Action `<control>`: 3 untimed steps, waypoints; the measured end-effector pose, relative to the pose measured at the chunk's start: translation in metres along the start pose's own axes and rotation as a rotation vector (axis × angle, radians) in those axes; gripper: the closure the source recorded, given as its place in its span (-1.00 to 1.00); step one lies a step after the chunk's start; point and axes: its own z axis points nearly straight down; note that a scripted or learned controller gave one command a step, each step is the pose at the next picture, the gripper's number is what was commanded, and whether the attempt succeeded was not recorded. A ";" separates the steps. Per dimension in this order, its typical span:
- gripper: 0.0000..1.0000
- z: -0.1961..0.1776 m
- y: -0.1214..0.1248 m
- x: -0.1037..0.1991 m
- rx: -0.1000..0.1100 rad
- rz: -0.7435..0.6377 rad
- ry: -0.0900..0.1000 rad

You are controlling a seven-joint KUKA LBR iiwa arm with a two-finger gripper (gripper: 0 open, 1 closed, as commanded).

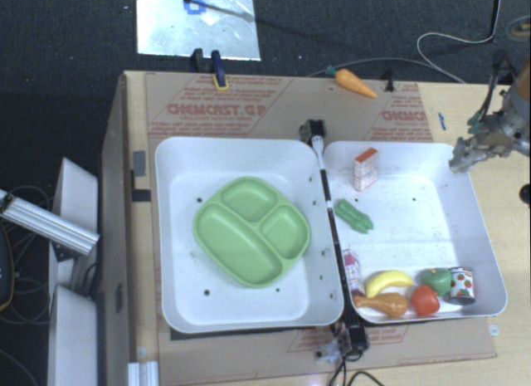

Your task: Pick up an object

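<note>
My gripper [461,158] hangs at the far right, over the upper right rim of the right bin [415,210], with nothing seen between its fingers. In that bin lie a small red and white carton [365,168] near the top, a green pepper-like piece [354,216] by the left wall, and, in the lower corner, a yellow banana [388,280], an orange drumstick [383,303], a red tomato [425,300], a green fruit [436,279] and a small can [461,285]. A small packet [351,266] leans by the divider.
The left bin [178,210] holds a light green compartment plate [251,230]. An orange toy carrot [355,83] lies on the cardboard behind the bins. Clamps stand at the back edge, and a cable runs past the arm at the upper right.
</note>
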 end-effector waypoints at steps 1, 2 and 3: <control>1.00 -0.009 0.000 0.000 0.001 -0.002 0.000; -1.00 -0.009 0.000 0.000 0.001 -0.002 0.001; -1.00 0.151 -0.054 0.020 0.006 0.001 0.003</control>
